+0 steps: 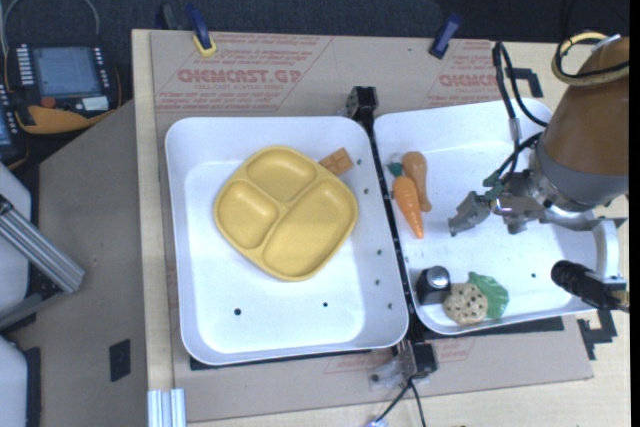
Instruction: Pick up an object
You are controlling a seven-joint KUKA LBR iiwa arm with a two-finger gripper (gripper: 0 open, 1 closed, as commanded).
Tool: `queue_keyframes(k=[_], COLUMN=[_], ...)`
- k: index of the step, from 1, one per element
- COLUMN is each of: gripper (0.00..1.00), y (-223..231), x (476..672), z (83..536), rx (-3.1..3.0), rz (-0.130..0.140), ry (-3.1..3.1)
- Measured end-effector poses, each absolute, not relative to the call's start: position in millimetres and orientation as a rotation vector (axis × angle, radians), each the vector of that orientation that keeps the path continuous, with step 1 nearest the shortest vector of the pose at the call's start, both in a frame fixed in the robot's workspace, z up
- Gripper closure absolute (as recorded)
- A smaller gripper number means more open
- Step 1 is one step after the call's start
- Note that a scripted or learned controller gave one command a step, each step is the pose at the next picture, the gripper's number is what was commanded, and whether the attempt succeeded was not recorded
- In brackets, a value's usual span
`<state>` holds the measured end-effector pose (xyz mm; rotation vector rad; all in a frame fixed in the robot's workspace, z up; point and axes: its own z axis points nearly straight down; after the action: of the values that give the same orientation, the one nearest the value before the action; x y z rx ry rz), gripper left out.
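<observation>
While above right bin [520,130], tool [468,217]

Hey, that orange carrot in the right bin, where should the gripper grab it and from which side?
Probably across the thick upper half of the carrot, coming straight down from above. It lies flat, long axis running top to bottom in the view, narrowing to a point at the lower end. A tan piece sits close along its upper right, so closing just below that looks safer. The gripper is to its right.

A robotics laboratory. A counter [250,80] covered in board carries two white bins [200,215]. A teach pendant [60,85] hangs beside it.
</observation>
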<state>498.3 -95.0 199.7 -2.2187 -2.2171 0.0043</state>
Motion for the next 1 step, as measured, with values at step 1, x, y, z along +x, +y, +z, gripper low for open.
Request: queue_keyframes(k=[1], gripper=[0.0], y=[-104.7], x=[497.9], z=[143.6], rx=[-2.218], rz=[0.006], ry=[-2.215])
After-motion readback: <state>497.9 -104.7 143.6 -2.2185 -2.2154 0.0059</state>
